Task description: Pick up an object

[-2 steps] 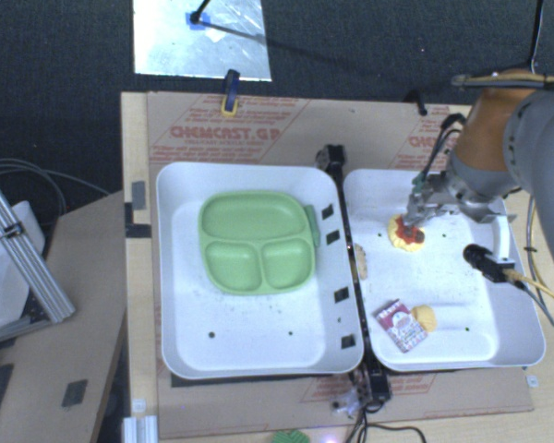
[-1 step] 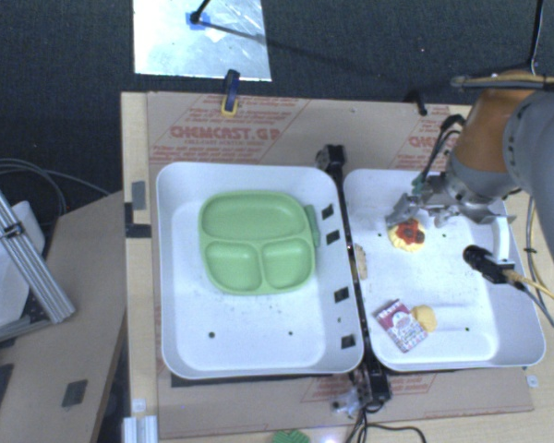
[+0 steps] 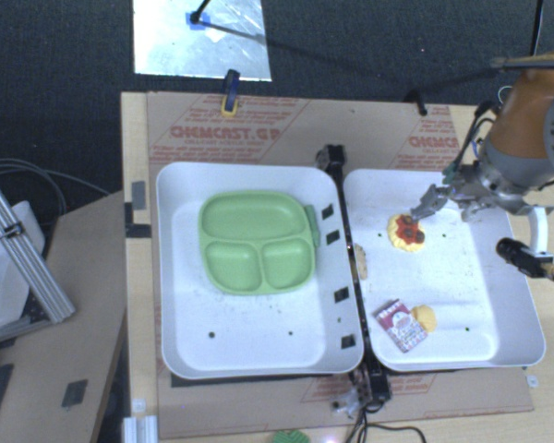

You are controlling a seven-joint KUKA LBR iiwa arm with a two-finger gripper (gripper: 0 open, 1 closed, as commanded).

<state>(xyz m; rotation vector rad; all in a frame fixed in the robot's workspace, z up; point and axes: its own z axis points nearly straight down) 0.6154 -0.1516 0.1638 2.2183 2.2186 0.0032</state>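
Jaws, aperture indiscernible, poised over the right bin; toy just below-left of the tips. An off-centre descent would likely nudge it aside.

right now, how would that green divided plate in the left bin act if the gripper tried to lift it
The green plate looks like moulded plastic, so probably stiff and light. It lies flat and wide in the left bin, so it is unlikely to roll or tip. Its low smooth rim may give the gripper little to pinch, so it could slip.
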